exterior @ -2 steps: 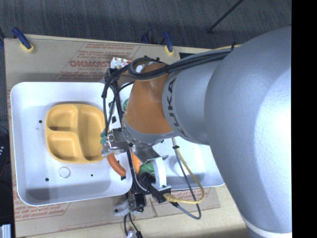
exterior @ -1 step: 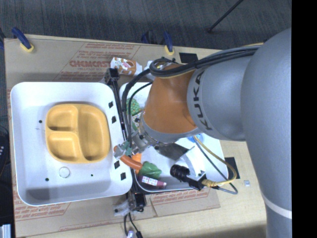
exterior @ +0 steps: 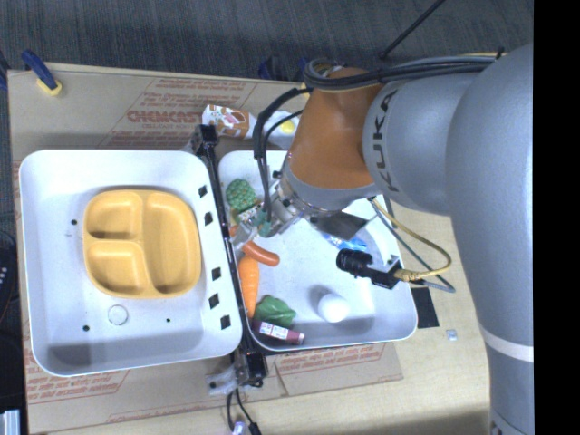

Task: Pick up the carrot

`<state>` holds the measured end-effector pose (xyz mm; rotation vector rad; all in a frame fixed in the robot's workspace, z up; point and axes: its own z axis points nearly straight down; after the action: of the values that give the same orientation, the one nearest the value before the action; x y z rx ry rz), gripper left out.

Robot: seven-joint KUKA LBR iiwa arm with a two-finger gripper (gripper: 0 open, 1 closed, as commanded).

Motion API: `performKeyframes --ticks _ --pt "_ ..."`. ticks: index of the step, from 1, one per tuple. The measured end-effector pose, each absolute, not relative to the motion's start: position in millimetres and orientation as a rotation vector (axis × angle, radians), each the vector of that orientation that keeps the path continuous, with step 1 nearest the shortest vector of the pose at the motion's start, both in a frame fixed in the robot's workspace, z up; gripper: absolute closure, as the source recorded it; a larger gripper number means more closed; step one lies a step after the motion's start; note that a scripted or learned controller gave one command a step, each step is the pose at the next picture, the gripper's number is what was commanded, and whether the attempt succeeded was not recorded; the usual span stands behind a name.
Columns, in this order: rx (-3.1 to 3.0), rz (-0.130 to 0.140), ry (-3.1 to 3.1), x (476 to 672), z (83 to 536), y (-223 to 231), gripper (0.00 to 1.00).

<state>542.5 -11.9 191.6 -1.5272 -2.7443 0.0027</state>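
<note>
A grey KUKA arm with an orange band above the wrist (exterior: 340, 134) was seen reaching in from the right over the right-hand shallow white bin (exterior: 394, 320). Its two-finger gripper (exterior: 265, 220) was lowered near that bin's left wall, close above the objects there; whether it was clenched or released could not be told, as the view was blocked by the wrist.

The long orange carrot (exterior: 248, 282) was found lying along the left wall of the right bin, roughly lengthwise, just below the gripper and not lifted. A short orange-red sausage-shaped piece (exterior: 262, 254) was laid just beside the carrot's upper end. A green bumpy vegetable (exterior: 240, 194) was placed above the gripper, a green leafy toy (exterior: 275, 312) below the carrot, and a small white rounded object (exterior: 333, 307) to the right of that.

In the left shallow white bin (exterior: 45, 243) a yellow three-compartment plastic tray (exterior: 142, 241) was set.
</note>
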Motion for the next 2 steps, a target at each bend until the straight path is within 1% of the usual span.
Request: performKeyframes --ticks 1,2 --pt "-1.527 0.003 -2.744 542.4 191.5 -11.6 0.0" --pt "-1.087 0.002 -2.944 494.2 191.7 -19.3 0.0"
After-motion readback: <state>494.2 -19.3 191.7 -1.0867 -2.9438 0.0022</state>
